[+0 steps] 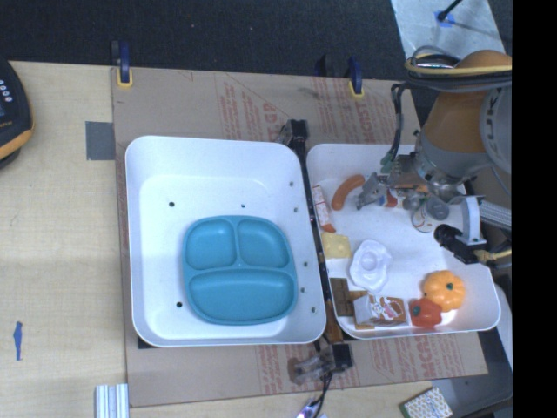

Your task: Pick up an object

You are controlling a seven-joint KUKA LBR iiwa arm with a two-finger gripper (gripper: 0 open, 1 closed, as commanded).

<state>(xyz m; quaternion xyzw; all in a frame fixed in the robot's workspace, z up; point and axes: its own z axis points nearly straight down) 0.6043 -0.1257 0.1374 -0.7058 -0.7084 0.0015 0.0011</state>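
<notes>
Your gripper (376, 192) is hanging low over the far part of the right bin (487, 320), with the grey arm and its orange band (457, 120) reaching in behind it. You are looking at its fingers from above and at a slant, so I cannot tell whether they are apart or together, and nothing is showing between them. Just beside the gripper, toward the left bin, an orange-red sausage (348, 188) is lying tilted on the white floor; whether the two are touching I cannot tell. Nearer the camera from the gripper, a small white cup-like piece (370, 264) is sitting beside a pale yellow block (337, 247). Farther toward the near rim, a small orange pumpkin (444, 289) is resting next to a red piece (425, 313) and a printed packet (383, 310). Well apart from the gripper, the left bin (148, 168) is holding a blue divided plate (239, 269).
</notes>
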